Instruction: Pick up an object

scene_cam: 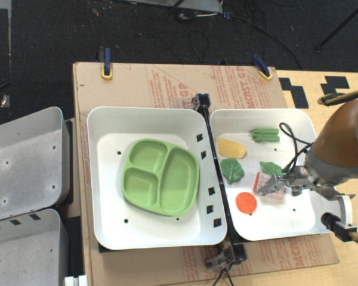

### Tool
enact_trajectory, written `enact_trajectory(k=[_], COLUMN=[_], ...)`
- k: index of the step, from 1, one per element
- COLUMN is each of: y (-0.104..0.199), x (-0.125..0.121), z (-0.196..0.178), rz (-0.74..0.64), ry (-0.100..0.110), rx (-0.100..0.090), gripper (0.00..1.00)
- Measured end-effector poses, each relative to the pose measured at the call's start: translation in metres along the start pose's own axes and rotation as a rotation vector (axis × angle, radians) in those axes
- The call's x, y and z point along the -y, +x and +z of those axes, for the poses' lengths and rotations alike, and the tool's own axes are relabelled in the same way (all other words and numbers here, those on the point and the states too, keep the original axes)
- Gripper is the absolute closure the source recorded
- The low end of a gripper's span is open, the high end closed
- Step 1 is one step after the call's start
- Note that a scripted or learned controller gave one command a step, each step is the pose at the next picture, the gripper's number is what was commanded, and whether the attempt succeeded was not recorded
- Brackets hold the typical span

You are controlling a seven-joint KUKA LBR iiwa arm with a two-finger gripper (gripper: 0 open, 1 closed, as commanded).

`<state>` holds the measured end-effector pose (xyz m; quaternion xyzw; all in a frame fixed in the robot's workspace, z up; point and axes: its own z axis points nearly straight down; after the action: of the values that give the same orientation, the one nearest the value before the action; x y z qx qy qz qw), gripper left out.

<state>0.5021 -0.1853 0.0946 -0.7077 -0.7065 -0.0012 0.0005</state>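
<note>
2 bins side by side on the bench (143, 82). In the left bin (101, 136): a divided plate (161, 176). In the right bin (304, 219): beans (265, 135) at the back, a slice (232, 148) left of them, a leaf (232, 170) just before it, a disc (246, 202) nearest the front, the gripper (271, 185) right of the disc.

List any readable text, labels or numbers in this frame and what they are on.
Red print on the brown cardboard sheet under the bins: mirrored or upside down, too blurred to read.
More red print on its front edge: also unreadable.
The bins, the green divided plate and the toy foods carry no text.
</note>
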Motion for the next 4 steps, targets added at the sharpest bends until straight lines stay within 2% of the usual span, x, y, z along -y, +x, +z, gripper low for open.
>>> enact_trajectory(k=[1,2,3,4], y=[-0.002,0.004,0.004,0.062], x=[-0.003,0.004,0.003,0.002], z=[-0.014,-0.068,-0.122,-0.133], rz=[0.001,-0.004,-0.005,-0.01], ry=[-0.013,-0.002,-0.005,-0.001], rx=[0.008,0.003,0.005,0.001], gripper=[1.0,1.0,1.0,1.0])
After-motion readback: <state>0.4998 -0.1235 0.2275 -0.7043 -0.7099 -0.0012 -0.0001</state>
